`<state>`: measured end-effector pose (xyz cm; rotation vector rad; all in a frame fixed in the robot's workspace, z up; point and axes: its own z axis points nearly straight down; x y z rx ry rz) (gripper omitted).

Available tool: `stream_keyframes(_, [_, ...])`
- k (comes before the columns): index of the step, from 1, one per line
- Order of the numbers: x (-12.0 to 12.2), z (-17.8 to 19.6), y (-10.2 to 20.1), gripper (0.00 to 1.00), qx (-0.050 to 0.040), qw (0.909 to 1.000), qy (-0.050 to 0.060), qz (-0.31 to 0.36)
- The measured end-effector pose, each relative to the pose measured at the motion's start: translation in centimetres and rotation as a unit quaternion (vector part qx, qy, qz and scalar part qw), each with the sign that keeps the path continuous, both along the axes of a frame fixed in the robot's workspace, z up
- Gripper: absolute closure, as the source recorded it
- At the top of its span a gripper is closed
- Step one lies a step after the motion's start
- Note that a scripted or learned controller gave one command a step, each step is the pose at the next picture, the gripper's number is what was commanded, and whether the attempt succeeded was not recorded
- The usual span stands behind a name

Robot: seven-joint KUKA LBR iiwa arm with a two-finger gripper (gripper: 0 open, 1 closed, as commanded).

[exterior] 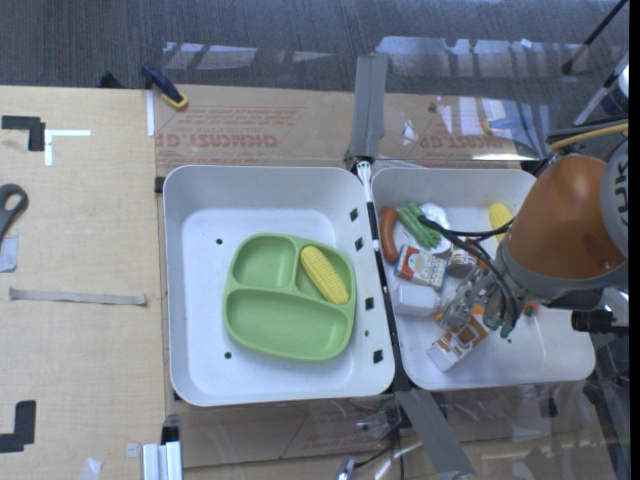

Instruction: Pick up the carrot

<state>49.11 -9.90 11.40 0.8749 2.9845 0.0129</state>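
My gripper (478,308) hung low in the right bin (560,363), among packets; I could not tell its opening or load. A corn cob (325,273) lay at the green plate's (280,318) two o'clock compartment.

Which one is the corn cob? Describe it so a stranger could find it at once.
Start at the left white bin, which holds a green divided plate. The corn cob lies in the plate's upper right compartment. It is yellow, knobbly and tapered, and it is the one item on the plate.

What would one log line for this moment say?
arm: over right bin | end effector: low among clutter | carrot: at bin's left wall, not held | corn: on green plate
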Motion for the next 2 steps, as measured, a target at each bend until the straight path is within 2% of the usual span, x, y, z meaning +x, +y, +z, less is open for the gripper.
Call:
stream_keyframes(1, [4.9,7.9,4.1,1.0,-0.0031,0.9849,0.013,0.172])
stream_keyframes(2, [4.0,0.7,-2.4,1.0,-0.006,0.9302,0.014,0.367])
